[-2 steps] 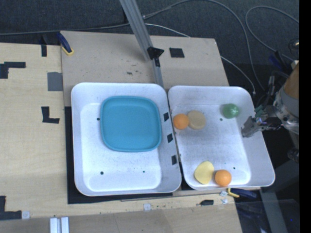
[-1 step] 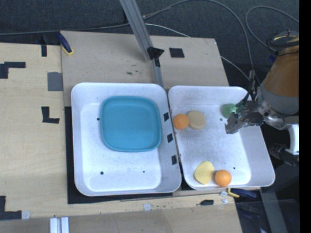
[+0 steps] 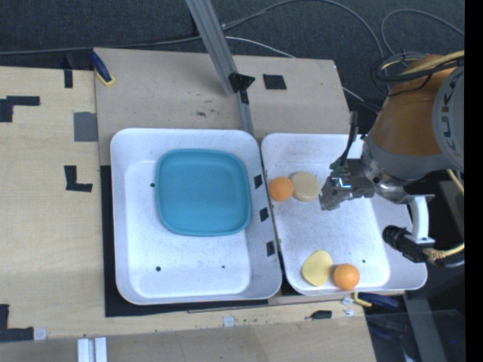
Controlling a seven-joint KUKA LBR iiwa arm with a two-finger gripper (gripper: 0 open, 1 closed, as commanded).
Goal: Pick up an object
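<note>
Only writing legible: black letters "UK" on the arm's (image 3: 423, 119) grey casing at the far right edge, partly cut off by the frame. No readable labels on the bins or the objects.

Arm reached in from the right, orange band high over the right bin's (image 3: 392, 277) far right side, wrist angled down and to the left. Gripper (image 3: 332, 196) sat low over the middle of the right bin, dark and blurred; couldn't tell how far the jaws stood apart, and nothing showed between them.

Rel. to the jaws: a beige round piece (image 3: 306, 186) lay just to their left, near but apart as far as could be seen. An orange ball (image 3: 281, 189) was further left, touching the beige piece, close to the bin's left wall. Nearer the camera than the jaws, well apart, a yellow lump (image 3: 317, 268) and a 2nd orange ball (image 3: 346, 276) lay touching each other at the bin's front edge.

Far left of the jaws, in the left bin (image 3: 136, 277), a blue square plate (image 3: 202, 191) lay flat.

A grey pole (image 3: 215, 40) slanted up beyond the bins.
</note>
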